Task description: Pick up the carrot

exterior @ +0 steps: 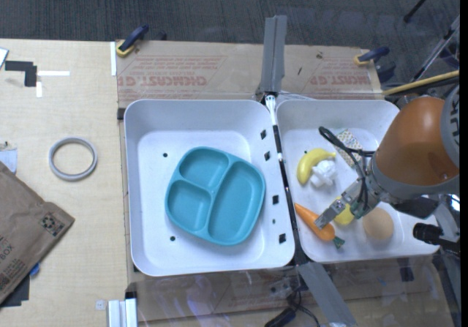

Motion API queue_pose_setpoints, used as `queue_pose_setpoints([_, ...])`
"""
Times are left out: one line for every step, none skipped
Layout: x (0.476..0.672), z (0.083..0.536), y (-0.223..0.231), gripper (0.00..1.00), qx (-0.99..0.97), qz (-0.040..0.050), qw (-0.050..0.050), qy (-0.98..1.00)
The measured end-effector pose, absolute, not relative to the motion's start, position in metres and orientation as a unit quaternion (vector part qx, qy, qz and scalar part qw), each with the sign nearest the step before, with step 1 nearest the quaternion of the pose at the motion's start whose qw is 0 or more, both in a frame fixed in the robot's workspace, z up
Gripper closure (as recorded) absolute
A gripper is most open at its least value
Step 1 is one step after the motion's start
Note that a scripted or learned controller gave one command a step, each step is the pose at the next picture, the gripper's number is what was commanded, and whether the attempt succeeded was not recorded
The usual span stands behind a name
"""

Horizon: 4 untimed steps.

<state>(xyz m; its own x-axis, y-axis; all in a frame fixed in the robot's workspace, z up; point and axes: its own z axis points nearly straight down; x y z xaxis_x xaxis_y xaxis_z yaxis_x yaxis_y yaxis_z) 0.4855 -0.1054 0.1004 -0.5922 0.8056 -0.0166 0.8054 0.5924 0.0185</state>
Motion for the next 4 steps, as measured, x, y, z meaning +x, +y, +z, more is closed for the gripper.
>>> queue_pose_setpoints([0.486,0.1,-0.102,0.0,0.387,0.0036,0.012,0.922])
queue_pose_setpoints([0.487,0.111,-0.103,1.0,0.389,0.0041,0.015,0.921])
queue_pose_setpoints([0.487,0.111,-0.103,0.0,0.389,0.004,0.015,0.921])
queue_pose_setpoints([0.478,0.191,-0.025,0.0,0.343,-0.0002,0.0,0.939])
